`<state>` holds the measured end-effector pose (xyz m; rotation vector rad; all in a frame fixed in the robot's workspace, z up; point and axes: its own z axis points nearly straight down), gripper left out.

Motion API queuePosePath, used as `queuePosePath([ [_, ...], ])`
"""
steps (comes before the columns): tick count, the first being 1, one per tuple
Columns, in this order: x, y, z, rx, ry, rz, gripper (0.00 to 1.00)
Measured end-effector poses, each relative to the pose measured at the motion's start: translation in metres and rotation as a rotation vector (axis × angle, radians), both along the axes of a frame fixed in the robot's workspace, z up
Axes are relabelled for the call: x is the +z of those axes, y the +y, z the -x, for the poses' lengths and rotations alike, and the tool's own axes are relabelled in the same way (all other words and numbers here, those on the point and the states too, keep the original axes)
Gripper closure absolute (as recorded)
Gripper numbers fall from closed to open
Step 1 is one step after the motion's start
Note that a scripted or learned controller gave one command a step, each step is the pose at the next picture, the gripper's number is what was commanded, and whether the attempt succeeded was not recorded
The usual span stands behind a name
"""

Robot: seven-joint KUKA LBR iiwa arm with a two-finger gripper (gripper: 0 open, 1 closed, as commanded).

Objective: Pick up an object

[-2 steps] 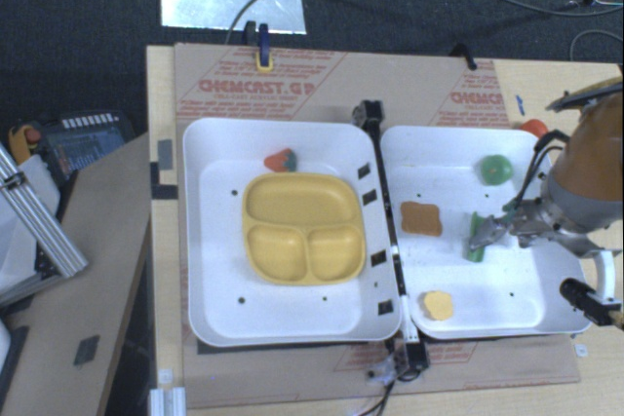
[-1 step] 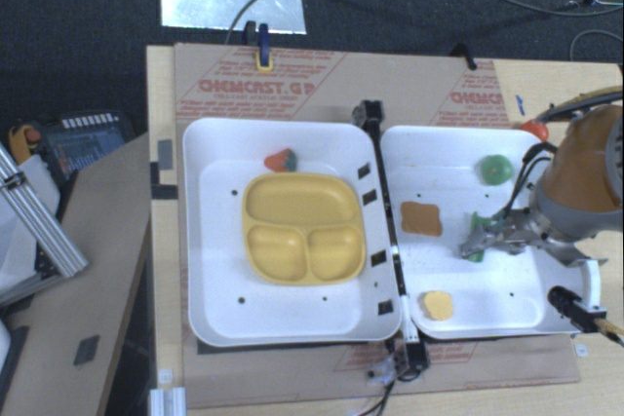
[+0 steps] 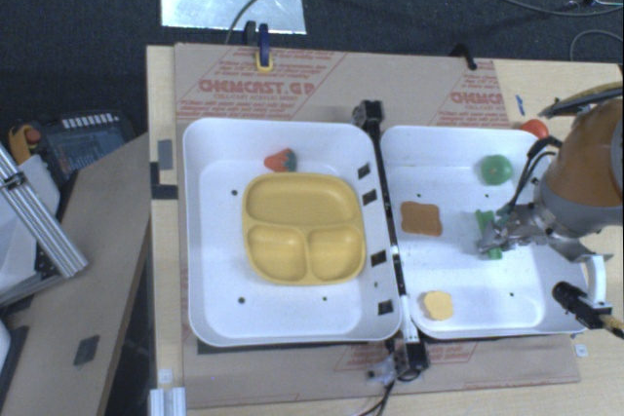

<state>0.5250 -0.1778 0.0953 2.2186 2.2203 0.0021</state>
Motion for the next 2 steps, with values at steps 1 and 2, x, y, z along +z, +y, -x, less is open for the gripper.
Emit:
queuePosePath([
  [1, 0.064, -0.003, -0.005, 0.003, -0.005, 0.002, 1.00],
  [2, 0.115, -0.001, 0.003, 0.003, -0.004, 0.001, 1.00],
])
